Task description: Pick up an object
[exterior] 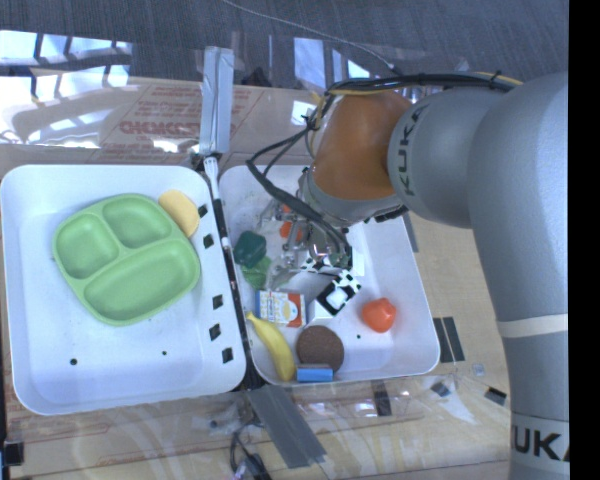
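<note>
Two white bins sit side by side: the left bin (40, 368) holds a green tray (125, 258) with a yellow piece (180, 211) touching its upper right rim, and the right bin (415, 353) holds the clutter. The gripper (305, 253) hangs low over the right bin's middle, near a green object (250, 250) and a checkered cube (340, 290); how its jaws stand I cannot tell. Along the near side lie a carton (280, 308), banana (270, 343), brown disc (320, 346), blue block (315, 373) and an orange ball (379, 315).

The bench (450, 268) bears two white bins (30, 268).
</note>
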{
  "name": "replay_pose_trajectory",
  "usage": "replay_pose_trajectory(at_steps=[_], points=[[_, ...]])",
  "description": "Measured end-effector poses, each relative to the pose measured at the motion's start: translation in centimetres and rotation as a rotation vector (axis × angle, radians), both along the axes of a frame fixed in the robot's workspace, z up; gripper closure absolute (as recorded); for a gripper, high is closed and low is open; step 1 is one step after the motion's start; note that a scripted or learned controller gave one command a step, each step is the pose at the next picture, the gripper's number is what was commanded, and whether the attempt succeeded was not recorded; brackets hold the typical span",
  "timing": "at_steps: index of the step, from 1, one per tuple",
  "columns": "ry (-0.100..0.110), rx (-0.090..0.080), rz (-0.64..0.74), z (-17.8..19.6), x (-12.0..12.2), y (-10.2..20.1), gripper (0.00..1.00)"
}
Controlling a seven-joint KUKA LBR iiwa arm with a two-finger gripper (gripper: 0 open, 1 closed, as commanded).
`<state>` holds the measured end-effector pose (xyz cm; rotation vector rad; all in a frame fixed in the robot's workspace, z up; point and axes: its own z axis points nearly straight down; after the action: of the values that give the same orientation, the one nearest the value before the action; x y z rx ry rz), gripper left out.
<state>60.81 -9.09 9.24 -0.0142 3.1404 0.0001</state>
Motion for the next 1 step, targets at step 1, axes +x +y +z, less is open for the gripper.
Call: replay_pose_trajectory(at_steps=[1], points=[[0.002,0.000,0.292,-0.03,-5.29,-0.11,0.00]])
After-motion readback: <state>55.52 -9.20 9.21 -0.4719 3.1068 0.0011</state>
